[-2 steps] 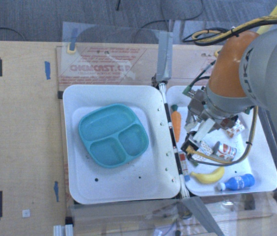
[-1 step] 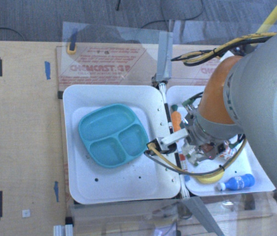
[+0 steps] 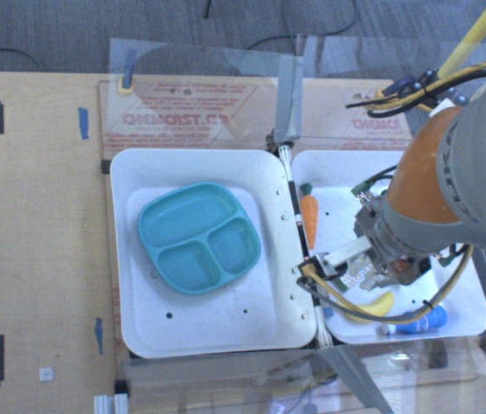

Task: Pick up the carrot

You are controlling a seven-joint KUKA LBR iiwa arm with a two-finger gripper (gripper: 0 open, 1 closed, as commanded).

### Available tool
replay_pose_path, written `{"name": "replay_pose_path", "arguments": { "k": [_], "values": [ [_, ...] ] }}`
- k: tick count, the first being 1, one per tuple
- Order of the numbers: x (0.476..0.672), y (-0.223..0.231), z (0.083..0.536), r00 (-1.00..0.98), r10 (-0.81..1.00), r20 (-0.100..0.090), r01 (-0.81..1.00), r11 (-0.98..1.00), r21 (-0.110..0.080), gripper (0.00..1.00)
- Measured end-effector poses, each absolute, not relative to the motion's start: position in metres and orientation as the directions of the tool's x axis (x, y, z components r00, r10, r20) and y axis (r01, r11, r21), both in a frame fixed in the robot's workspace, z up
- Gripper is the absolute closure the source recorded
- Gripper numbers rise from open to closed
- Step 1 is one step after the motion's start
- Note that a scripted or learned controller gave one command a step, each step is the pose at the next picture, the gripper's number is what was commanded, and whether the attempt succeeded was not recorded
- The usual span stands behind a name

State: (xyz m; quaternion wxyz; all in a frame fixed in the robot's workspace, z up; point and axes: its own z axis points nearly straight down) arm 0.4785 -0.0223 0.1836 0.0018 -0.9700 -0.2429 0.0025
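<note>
Carrot not yet picked up; gripper parked over the right bin, grip state unreadable.

The orange tapered carrot with a green top (image 3: 309, 218) is seen lying flat in the right shallow white bin (image 3: 336, 198). It is set along the bin's left wall, nearer the far-left corner, with its green end toward the far edge. Nothing is lifted, so approach, grasp and lift are all judged as left to do. The two-finger gripper (image 3: 379, 270) is placed over the bin's middle, toward the near edge, near the carrot's pointed end and to its right. It is covered by the grey wrist: clenched or released cannot be told, and no contact with the carrot is seen. A yellow curved object (image 3: 379, 304) and a blue bottle-like object (image 3: 420, 320) are noted by the near edge. A teal divided plastic plate (image 3: 198, 238) is noted in the left shallow white bin (image 3: 140, 317).
</note>
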Motion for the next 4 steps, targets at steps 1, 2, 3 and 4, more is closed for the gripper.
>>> {"name": "replay_pose_path", "arguments": {
  "k": [1, 2, 3, 4],
  "values": [
    [0.479, -0.023, 0.193, 0.883, 0.470, -0.005, 0.469, -0.883, -0.006, 1.00],
    [0.479, -0.024, 0.202, 0.883, 0.468, -0.007, 0.468, -0.883, -0.007, 1.00],
    [0.479, -0.025, 0.211, 0.884, 0.468, -0.008, 0.468, -0.884, -0.008, 1.00],
    [0.497, -0.035, 0.199, 0.977, 0.215, -0.004, 0.215, -0.977, -0.001, 1.00]
  ]
}}
